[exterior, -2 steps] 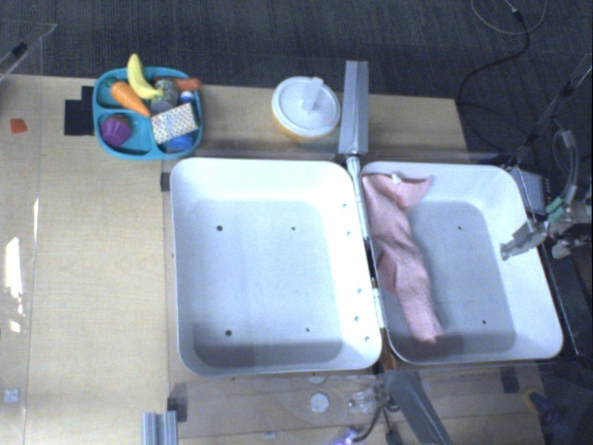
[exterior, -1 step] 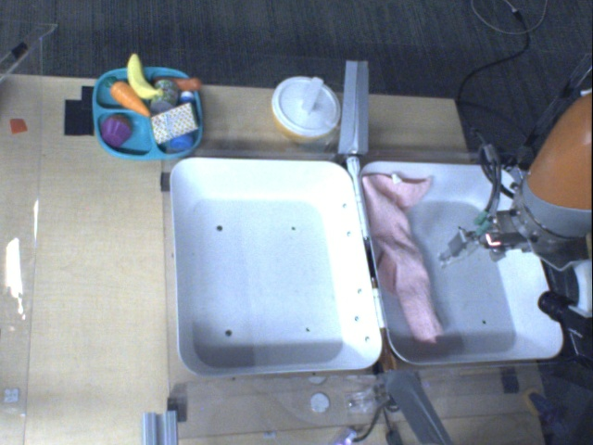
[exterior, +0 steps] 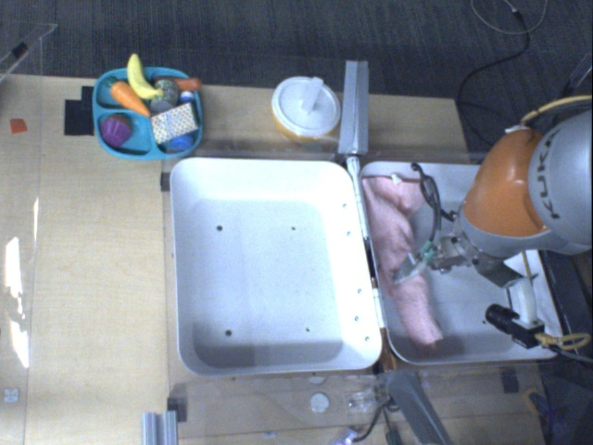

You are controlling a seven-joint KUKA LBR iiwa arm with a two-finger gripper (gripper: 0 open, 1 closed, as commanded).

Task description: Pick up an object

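I'm watching the hand hanging low in the right bin, just at the edge of the pink cloth lying along that bin's left wall; whether it is open or closed I cannot tell. I'm worrying the limp cloth is going to slip or bunch. The left bin is sitting on the pale wooden counter, dark carpet beyond.

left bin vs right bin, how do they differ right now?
The left bin shows a bare white floor with a few small dark dots; the right bin holds a pink cloth along its left side. The arm and gripper hang over the right bin, not the left bin. Both are shallow, white and round-cornered, side by side.
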